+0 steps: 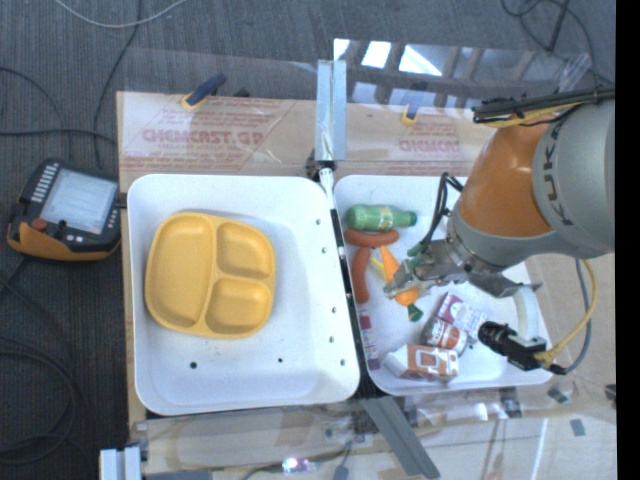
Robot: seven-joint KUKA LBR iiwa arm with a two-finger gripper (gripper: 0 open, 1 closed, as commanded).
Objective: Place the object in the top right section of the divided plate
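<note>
I saw a teach pendant (pixel 62 211) lying left of the table, a loose cable (pixel 120 13) trailing over grey carpet, and cardboard sheets (pixel 215 133) behind both white bins.

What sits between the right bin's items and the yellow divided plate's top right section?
The two bins' adjoining rims run between them; anything carried must clear those. The yellow divided plate lies in the left bin with nothing resting in its top right section. The gripper hangs over the right bin's clutter.
</note>
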